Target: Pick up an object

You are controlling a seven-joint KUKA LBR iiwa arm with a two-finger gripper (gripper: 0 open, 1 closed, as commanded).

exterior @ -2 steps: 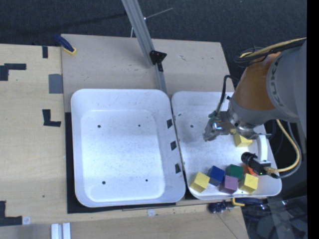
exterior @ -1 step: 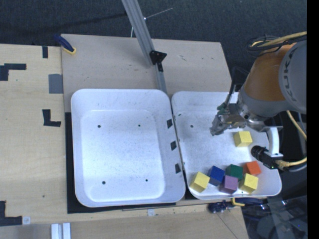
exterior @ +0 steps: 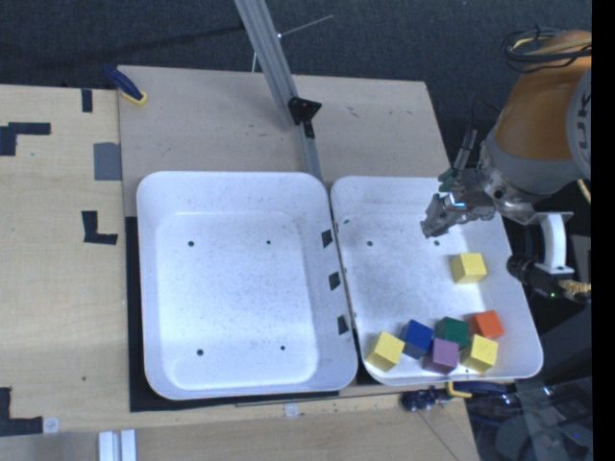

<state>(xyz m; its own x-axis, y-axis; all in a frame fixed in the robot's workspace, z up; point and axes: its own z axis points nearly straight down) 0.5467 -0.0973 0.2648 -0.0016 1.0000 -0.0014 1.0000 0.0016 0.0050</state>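
My gripper [exterior: 437, 221] hangs over the upper part of the right bin [exterior: 384, 257], its dark fingers pointing down and left with nothing visible between them. A yellow cube [exterior: 468, 267] lies just below and right of it, apart from the fingers. Along the bin's front edge sits a cluster of cubes: yellow [exterior: 386, 350], blue [exterior: 418, 336], green [exterior: 452, 330], purple [exterior: 444, 353], orange [exterior: 487, 324] and another yellow [exterior: 481, 352].
The left bin [exterior: 231, 286] lies beside the right one. A slanted metal pole [exterior: 274, 56] runs down to the seam between the bins. The arm's orange band [exterior: 548, 113] looms at the right.
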